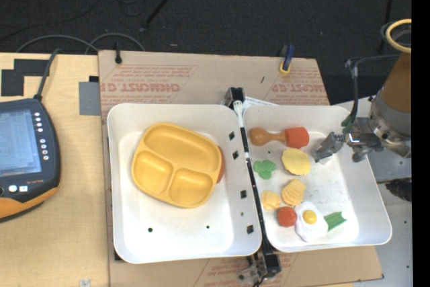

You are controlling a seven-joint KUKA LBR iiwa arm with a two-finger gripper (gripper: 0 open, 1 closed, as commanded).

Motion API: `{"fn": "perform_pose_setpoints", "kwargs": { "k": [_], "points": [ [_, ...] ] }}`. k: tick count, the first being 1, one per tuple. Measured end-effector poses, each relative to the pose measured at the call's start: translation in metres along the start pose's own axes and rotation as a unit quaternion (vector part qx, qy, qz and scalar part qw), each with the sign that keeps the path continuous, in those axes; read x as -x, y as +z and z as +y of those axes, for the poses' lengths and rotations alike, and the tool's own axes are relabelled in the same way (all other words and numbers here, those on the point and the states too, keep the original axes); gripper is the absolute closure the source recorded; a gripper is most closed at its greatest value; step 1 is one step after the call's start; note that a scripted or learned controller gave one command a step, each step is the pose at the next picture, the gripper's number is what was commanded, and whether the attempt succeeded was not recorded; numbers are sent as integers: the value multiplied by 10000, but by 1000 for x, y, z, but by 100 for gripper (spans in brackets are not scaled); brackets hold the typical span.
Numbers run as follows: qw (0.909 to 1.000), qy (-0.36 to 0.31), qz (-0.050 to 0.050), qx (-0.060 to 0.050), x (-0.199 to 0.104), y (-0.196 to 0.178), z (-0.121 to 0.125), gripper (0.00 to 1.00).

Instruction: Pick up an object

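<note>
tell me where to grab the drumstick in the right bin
Grip the drumstick at its thin neck between the round brown end and the red piece beside it, coming straight down from above. It lies flat and sideways, so the jaws should close across it, front to back.

1 fixed cam above bench, slanted down on both bins (134, 238), arm entering from right.

A yellow divided plate (176, 165) sits in the white left bin (127, 225). The white right bin (369, 212) holds a red-tipped tan drumstick (277, 137), green broccoli (264, 169), a red tomato (287, 216), a white-and-yellow fried egg (310, 221) and a green leaf (334, 219).
</note>
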State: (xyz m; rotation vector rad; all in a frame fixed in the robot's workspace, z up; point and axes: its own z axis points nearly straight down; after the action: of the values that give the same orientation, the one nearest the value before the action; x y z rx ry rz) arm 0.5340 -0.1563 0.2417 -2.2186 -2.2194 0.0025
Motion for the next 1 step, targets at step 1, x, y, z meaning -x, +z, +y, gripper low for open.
{"fn": "perform_pose_setpoints", "kwargs": {
  "k": [1],
  "points": [
    [10000,-15,22,-62,-51,155,3,0]
  ]
}}
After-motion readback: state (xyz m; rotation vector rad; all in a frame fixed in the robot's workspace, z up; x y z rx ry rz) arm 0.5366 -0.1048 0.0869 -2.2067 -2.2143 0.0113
